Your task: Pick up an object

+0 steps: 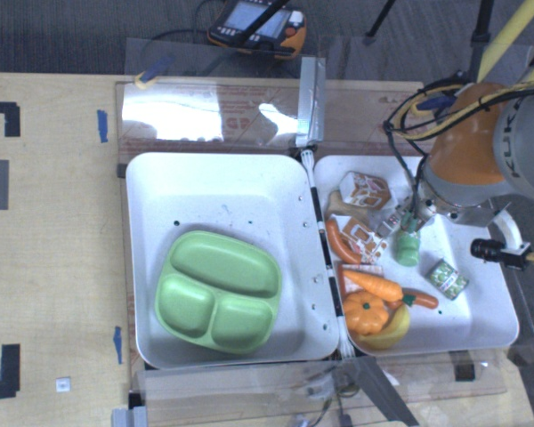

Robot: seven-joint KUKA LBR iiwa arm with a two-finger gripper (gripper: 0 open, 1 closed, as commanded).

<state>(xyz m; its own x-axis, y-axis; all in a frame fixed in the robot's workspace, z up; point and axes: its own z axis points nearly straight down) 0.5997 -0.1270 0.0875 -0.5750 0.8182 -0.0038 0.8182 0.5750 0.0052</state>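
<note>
The right bin [485, 323] holds several toy foods. A green bottle [407, 248] stands near its middle. My gripper [408, 218] reaches down from the orange-banded wrist [467, 145] right above the bottle's top, touching or nearly touching it. To the bottle's right lies a small green box [448, 277]. A carrot [374, 284], an orange pumpkin [366, 314] and a banana [395, 326] crowd the front left corner. A brown and white packet [365, 190] lies at the back left, with an orange sausage [339, 238] and a red and white carton [367, 240] in front of it.
The left bin [214, 185] holds a green divided plate [218, 290]. A metal divider [310, 105] stands behind the seam between the bins. A black fitting [494, 252] sticks out from the arm over the right bin's right side.
</note>
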